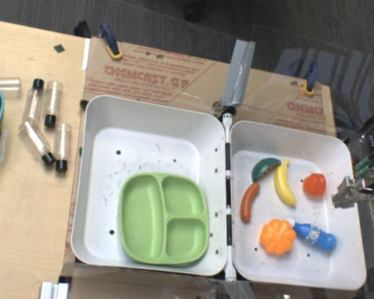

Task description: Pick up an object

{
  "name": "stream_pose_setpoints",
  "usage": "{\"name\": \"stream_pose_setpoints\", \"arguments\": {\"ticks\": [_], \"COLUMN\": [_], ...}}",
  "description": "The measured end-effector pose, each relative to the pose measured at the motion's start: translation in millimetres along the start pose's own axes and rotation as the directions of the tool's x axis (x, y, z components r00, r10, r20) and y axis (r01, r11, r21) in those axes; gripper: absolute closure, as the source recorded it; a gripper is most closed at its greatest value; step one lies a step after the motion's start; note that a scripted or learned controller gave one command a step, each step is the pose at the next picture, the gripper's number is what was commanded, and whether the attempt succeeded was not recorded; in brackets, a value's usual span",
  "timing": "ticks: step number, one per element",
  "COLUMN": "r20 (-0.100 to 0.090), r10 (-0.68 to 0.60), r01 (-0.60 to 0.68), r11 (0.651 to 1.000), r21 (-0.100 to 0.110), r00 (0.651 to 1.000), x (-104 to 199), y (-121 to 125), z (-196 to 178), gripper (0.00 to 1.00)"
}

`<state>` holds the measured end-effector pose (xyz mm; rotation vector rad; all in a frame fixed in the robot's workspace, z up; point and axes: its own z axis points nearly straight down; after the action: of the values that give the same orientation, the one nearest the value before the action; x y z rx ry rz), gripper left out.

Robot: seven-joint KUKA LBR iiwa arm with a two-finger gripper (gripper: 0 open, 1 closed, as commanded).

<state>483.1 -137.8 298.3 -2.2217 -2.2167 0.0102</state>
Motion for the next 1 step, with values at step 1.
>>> {"name": "stream_pose_setpoints", "arguments": {"ticks": [1], "r20": [0.001], "r10": [0.001], "r01": [-0.001], "r11": [1.000], "r21": [0.002], "r00": [1.000], "x": [-0.6], "y": [0.6], "z": [-7.8], "gripper": [1.00]}}
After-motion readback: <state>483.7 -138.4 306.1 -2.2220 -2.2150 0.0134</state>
